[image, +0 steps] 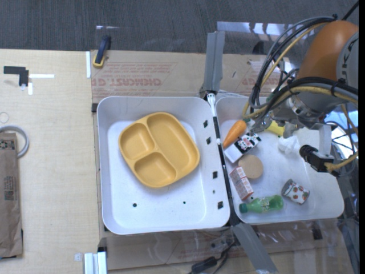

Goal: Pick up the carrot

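Orange carrot (234,133) beside black-and-white carton (247,144)

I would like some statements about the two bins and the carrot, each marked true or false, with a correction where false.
1. The carrot lies in the right bin, near the wall shared with the left bin. True.
2. The yellow divided plate is in the right bin. False: it sits in the left bin.
3. The green bottle lies on its side near the front edge of the right bin. True.
4. The carrot rests on the yellow plate. False: it lies off the plate, in the other bin.
5. The plate has three compartments. True.
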Tool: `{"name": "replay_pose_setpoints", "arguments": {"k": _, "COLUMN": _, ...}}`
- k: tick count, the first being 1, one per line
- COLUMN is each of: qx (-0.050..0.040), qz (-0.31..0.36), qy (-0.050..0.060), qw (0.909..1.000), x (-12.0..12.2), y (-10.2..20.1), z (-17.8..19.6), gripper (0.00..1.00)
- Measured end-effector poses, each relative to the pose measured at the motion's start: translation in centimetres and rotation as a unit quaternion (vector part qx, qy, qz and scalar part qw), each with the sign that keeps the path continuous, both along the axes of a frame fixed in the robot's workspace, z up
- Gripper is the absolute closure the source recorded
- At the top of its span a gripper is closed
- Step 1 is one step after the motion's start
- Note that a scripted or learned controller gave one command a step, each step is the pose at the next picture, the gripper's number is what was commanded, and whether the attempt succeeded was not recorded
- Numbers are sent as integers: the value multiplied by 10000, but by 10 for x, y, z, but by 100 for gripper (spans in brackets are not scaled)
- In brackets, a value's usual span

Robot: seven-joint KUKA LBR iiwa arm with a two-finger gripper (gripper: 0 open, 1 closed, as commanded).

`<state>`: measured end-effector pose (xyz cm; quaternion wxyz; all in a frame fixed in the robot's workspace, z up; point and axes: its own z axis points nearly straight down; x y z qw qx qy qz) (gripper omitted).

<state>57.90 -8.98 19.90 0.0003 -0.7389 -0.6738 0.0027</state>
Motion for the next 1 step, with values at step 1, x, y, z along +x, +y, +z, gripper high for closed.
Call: {"name": "replay_pose_setpoints", "arguments": {"k": 1, "qx": -7, "qz": -11, "qy": 7, "qw": 10000, "x": 0, "y": -2, "z": 8, "gripper": 100}}
